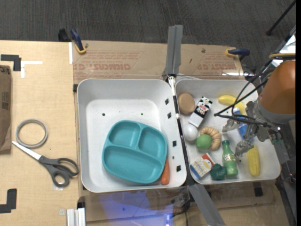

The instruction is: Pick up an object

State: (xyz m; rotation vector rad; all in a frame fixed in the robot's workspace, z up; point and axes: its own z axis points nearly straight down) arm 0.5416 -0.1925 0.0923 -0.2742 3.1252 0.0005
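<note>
I am taking the small green plastic bottle [229, 157] as my target; it is lying in the right-hand shallow white bin [212, 80], towards that bin's near edge. My gripper [241, 143] is hovering just beyond the bottle and slightly to its right; whether it is spread or pressed together I cannot tell. A yellow toy corn cob [254, 162] is lying right of the bottle, a dark green lump [217, 173] touching its base. I am judging that coming down squarely over the bottle's narrow neck, clear of both neighbours, would be giving the cleanest pinch.
</note>
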